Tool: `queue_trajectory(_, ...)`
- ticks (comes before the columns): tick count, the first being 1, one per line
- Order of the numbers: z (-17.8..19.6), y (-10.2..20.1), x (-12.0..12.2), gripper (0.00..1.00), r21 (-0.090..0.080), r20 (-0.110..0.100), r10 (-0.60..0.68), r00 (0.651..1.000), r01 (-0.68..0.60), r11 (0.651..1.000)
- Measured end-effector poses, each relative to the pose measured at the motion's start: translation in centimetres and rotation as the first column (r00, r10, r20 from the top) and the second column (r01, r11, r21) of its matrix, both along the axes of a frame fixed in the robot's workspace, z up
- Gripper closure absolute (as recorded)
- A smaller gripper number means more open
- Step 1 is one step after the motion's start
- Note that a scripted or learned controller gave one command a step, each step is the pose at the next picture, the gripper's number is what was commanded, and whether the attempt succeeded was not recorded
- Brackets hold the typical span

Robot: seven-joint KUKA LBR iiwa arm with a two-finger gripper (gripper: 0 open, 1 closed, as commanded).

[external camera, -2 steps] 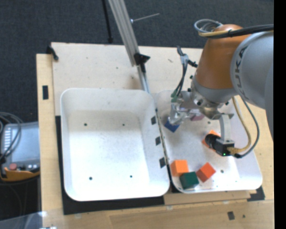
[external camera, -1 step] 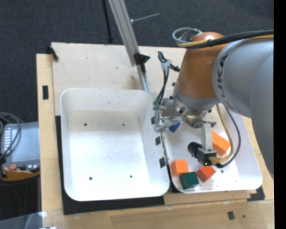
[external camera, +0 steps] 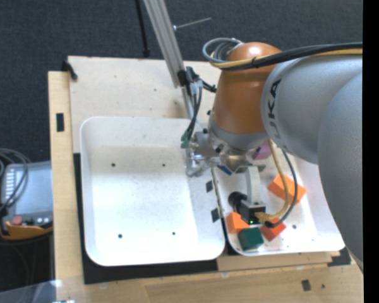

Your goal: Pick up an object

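Reaching step: arm over right bin. You can't tell if claw is spread or pinching. Next: drop onto green block at claw's 6 o'clock, squeeze, lift.

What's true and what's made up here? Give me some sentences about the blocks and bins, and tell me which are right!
1. The green block lies in the right bin. True.
2. The orange blocks lie in the left bin. False: they lie in the right bin, with the green block.
3. The arm has an orange band. True.
4. The left bin is black. False: it is white, like the right bin.
5. The green block is far from every orange block. False: an orange block sits close on each side of it.
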State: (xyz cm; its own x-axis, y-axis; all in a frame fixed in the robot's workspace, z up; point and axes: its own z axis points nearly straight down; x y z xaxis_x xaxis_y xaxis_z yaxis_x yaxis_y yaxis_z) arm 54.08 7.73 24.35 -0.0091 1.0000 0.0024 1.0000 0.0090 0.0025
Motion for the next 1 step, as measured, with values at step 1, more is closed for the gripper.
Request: queue_trajectory(1,-0.08,-0.29,0.02,0.0,0.0,-0.001,-0.007,1.0,0.007,1.0)
